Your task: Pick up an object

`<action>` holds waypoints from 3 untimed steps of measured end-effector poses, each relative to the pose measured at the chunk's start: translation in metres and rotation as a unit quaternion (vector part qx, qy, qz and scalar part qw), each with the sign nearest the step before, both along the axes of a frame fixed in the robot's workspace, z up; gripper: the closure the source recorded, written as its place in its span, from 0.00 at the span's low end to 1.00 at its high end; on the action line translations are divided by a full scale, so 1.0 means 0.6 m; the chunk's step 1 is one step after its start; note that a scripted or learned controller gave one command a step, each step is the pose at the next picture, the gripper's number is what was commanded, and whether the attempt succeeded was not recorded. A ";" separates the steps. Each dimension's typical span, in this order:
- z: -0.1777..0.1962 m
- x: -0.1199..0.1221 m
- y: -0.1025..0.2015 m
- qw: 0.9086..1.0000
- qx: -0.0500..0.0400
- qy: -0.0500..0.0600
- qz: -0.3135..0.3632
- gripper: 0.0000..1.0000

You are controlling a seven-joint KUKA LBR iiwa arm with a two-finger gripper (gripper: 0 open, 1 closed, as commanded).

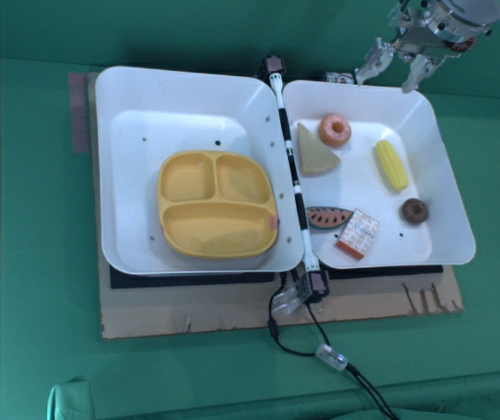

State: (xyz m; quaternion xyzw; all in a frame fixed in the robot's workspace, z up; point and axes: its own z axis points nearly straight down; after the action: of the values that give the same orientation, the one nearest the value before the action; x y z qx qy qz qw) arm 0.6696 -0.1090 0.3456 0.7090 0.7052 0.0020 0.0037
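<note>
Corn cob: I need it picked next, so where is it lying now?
The corn cob lies in the right bin, toward its right side, between the pink-frosted donut and the chocolate donut.

A robotics lab test bench: below and left of the open jaws of the gripper (393, 66), 2 white bins (188, 103) sit on cardboard (188, 309) over green cloth (39, 234), holding toy food and trailing a cable (337, 357).

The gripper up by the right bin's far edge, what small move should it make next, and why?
Probably lower the open gripper toward the pink-frosted toy donut, the nearest item in the right white bin. The gripper holds nothing and hangs above the bin's far rim.
</note>
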 end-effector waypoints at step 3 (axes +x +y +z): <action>-0.215 0.049 0.014 1.000 0.005 0.022 0.002 1.00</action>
State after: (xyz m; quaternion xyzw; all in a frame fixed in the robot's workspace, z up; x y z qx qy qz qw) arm 0.6992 -0.1003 0.2163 0.7078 0.7062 -0.0101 -0.0158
